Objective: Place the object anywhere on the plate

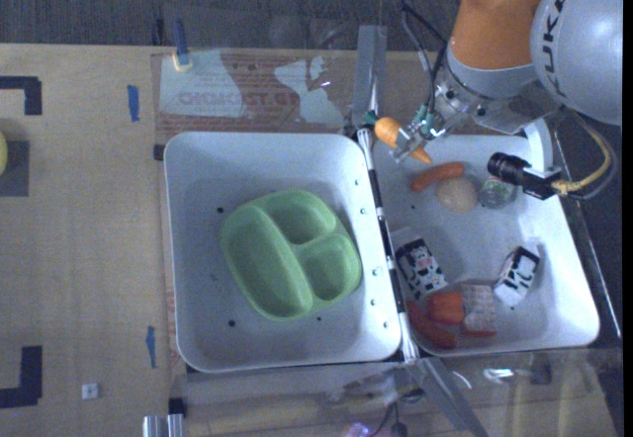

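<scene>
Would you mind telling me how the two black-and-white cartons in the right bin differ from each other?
The left carton lies near the bin's left wall, close to the red items; the right carton sits nearer the bin's right side, apart from them. The left carton looks slightly larger in the view than the right carton. They also tilt in opposite directions. Both share a cow-like black-and-white pattern and lie in the right bin.

My bench [79, 257] is pale wood, marked with black corner brackets [25, 94] and scraps of blue tape [133, 101]. Two shallow white bins sit on it, touching side by side: the left bin [198, 326] before me and the right bin [569, 316] nearer my arm.
</scene>
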You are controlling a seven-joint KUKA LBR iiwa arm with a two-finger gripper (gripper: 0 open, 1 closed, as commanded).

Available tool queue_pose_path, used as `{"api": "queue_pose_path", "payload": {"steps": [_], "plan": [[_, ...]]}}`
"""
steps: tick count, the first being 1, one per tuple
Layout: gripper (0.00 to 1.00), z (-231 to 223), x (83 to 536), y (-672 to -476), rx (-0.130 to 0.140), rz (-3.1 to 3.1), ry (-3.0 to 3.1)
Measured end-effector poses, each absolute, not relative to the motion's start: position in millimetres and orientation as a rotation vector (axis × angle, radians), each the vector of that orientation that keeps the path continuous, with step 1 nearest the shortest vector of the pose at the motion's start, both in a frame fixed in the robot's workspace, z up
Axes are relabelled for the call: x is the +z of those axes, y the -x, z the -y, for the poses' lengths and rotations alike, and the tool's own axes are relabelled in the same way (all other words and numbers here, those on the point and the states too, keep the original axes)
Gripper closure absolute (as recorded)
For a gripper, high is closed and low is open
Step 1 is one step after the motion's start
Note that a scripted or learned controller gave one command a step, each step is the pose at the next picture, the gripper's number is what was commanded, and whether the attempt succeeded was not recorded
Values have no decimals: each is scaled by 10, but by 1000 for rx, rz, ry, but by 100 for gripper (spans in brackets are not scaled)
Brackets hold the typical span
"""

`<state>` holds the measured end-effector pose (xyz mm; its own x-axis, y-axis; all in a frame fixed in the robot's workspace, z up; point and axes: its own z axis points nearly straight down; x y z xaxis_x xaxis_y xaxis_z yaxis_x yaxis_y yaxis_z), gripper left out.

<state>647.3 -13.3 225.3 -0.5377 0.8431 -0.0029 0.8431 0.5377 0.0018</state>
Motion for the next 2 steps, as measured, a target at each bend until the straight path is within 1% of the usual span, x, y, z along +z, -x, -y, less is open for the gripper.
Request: {"api": "queue_pose_path", "payload": {"steps": [1, 2], "plan": [[100, -817, 1845, -5782, 0, -2654, -1681], [0, -812, 1848, -5785, 1, -2653, -1682]]}}
